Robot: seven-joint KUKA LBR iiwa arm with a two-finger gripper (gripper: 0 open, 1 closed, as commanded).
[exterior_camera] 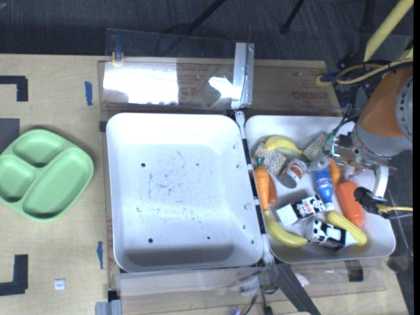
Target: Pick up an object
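Pincer [351, 166] at right of frame over right bin [387, 245], span impossible to tell; best lowered squarely onto blue bottle [323, 188], clear of carrot [352, 203] just beside.

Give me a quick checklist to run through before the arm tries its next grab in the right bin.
1. Gripper over the right bin: ok.
2. Objects within reach there, such as the blue bottle and orange carrot: ok.
3. Target separated from neighbours: not ok, items lie crowded and touching.
4. Finger opening: cannot tell.
5. Anything held already: cannot tell.
6. Yellow banana away from the bin wall: not ok, it lies against the left wall.
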